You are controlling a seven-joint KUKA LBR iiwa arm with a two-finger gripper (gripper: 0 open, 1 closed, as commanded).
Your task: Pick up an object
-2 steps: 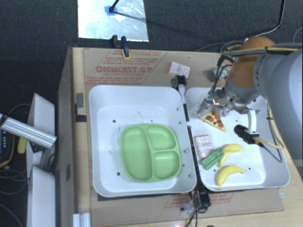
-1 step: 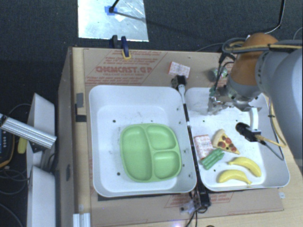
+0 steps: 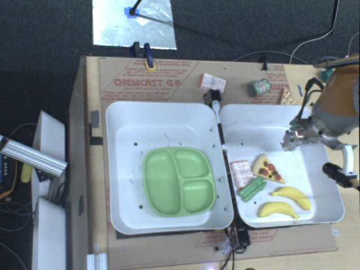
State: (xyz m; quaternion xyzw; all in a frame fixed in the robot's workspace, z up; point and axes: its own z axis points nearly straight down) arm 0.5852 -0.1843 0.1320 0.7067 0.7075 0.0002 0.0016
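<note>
The right bin (image 3: 247,122) holds a toy pizza slice (image 3: 268,169), two yellow bananas (image 3: 291,196) (image 3: 277,210), a green pickle-like piece (image 3: 251,188) and a red and white packet (image 3: 242,173), all grouped in its near half. My gripper (image 3: 291,138) hangs over the bin's far right part, up and to the right of the pizza slice, apart from every object. The orange-banded arm (image 3: 342,91) comes in above it from the right edge.
The left bin (image 3: 124,122) carries a green divided plate (image 3: 179,180). Beyond the bins, a small green can (image 3: 260,86) and a white card (image 3: 213,82) lie on the cardboard. A black part (image 3: 339,175) sticks out over the right bin's right rim.
</note>
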